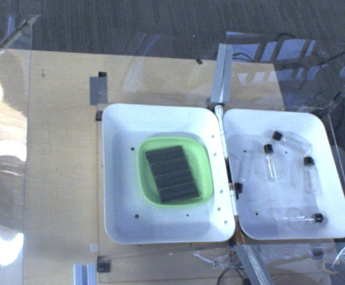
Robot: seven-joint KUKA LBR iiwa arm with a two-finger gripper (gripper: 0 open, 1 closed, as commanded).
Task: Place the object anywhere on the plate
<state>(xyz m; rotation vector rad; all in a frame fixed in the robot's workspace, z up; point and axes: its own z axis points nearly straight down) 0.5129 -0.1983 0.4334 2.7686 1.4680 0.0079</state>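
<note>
A light green square plate point(203, 170) sits in the middle of the left white bin point(119, 177). On it lies a dark grey ribbed rectangular block point(171, 174), tilted a little, well inside the plate's rim. Several clear plastic vials with black caps lie scattered in the right white bin point(332, 159): one near the top point(291, 138), one in the middle point(270, 162), one at the right point(309, 174), one at the bottom point(303, 218).
A grey metal post point(222, 76) stands behind the seam between the bins. A small dark bracket point(98, 89) is fixed to the wooden bench at the back left. Clear panels edge the bench at left and right.
</note>
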